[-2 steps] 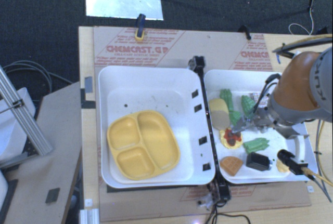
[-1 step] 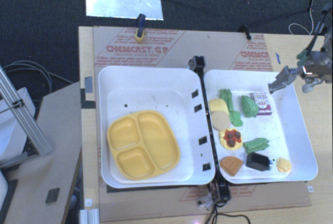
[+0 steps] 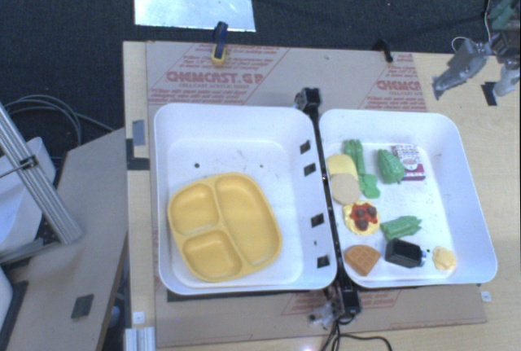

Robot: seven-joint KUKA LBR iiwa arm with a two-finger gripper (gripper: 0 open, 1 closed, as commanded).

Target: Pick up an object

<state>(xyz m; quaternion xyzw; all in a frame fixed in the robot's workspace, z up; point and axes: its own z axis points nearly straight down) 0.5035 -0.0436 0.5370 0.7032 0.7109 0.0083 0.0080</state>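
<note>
my fingers (image 3: 480, 81) hang spread and empty above the worktop, past the right bin's (image 3: 468, 170) far corner, leaving its toys (image 3: 383, 203) in plain view; the tray (image 3: 223, 224) fills the left bin (image 3: 236, 129).

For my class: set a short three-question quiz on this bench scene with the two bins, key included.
1. True or false: the yellow tray lies in the right bin.
2. How many compartments does the tray have?
3. Which lies nearest the waffle? A small pizza; B red-and-white carton; C gripper

Key: 1 false, it lies in the left bin; 2 three; 3 A.
</note>
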